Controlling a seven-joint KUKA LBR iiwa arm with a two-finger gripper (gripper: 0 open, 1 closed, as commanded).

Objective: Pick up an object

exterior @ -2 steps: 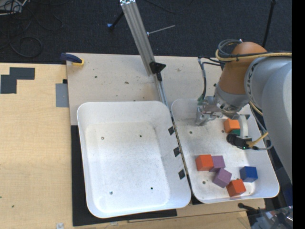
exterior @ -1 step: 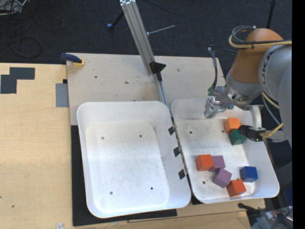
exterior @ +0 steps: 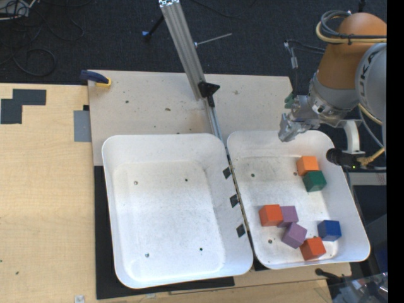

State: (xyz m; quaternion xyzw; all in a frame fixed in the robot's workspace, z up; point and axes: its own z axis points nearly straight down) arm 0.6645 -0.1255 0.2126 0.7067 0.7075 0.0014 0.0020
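Over right bin's (exterior: 265,145) far edge: gripper (exterior: 289,133) hovering, fingers indistinct, perhaps closed; cannot tell. Orange cube (exterior: 307,165), green cube (exterior: 314,181) nearby.

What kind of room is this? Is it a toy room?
Probably a robot lab, not a toy room. A robot arm reaches over a bench with two white bins, coloured blocks lie in one, and cables trail on the dark floor.

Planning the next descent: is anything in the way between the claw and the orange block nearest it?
Nothing visible. The claw hangs over the right bin's far rim; bare floor lies between it and the orange block, whose green block neighbour sits on the nearer side.
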